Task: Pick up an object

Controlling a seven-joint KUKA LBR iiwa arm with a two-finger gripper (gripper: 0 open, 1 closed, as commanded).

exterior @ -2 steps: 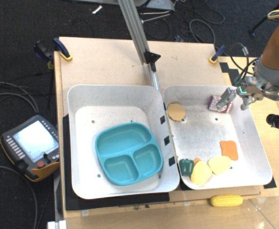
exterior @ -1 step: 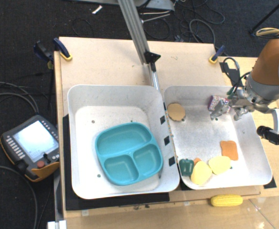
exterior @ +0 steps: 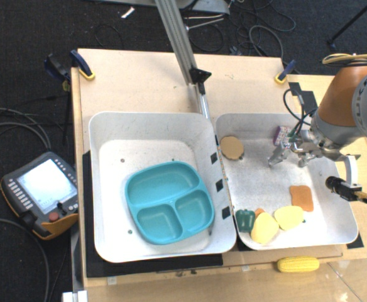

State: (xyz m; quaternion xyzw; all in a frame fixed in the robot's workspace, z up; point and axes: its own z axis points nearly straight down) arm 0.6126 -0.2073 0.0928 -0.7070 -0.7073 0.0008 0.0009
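We see table [exterior: 139, 80] with two white bins. In right bin [exterior: 340, 228]: end effector [exterior: 288, 158] fingers spread, grasping nothing; orange block [exterior: 301, 197] near, toward front rim.

right bin [exterior: 334, 231]: fingers [exterior: 275, 158] apparently empty | left bin [exterior: 108, 131]: blue tray [exterior: 169, 201]

Robotics lab: clamped plywood bench [exterior: 146, 83], teach pendant [exterior: 40, 195] left of it, loose cables [exterior: 259, 30] on dark floor behind it
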